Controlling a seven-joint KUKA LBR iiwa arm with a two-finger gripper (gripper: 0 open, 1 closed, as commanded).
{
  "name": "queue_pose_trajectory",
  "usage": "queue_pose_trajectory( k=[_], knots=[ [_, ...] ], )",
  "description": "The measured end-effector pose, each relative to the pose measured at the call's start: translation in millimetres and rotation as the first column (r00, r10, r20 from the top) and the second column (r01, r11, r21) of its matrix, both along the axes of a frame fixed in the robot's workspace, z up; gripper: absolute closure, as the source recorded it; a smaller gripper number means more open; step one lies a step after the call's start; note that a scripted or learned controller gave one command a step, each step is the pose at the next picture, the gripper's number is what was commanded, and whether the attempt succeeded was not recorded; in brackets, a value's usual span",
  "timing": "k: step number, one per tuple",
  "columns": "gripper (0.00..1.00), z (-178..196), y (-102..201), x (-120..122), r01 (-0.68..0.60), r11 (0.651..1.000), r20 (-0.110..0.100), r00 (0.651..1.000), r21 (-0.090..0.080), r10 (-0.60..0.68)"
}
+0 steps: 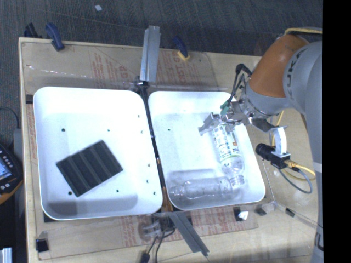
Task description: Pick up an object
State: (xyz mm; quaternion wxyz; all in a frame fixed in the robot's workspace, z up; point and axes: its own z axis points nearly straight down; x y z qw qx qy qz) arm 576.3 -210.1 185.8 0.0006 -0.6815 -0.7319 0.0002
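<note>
Gripper [219, 120]: over right bin's [164, 108] back right part, at the labelled bottle's [227, 149] upper end; finger state unclear.
Clear bottle [200, 188]: along front edge.
Black ridged panel [89, 167]: left bin [44, 108].

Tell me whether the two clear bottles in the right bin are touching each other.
Cannot tell. In the camera view the labelled bottle ends right at the lying bottle, near the right bin's front corner, but both are transparent and no clear contact or gap shows.
</note>
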Motion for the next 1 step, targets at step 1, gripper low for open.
queue_pose_trajectory(
  k=[1],
  knots=[
    [0.0, -17.9, 1.9, 7.9, -0.052, 0.999, -0.002, 0.999, 0.001, 0.052]
  ],
)
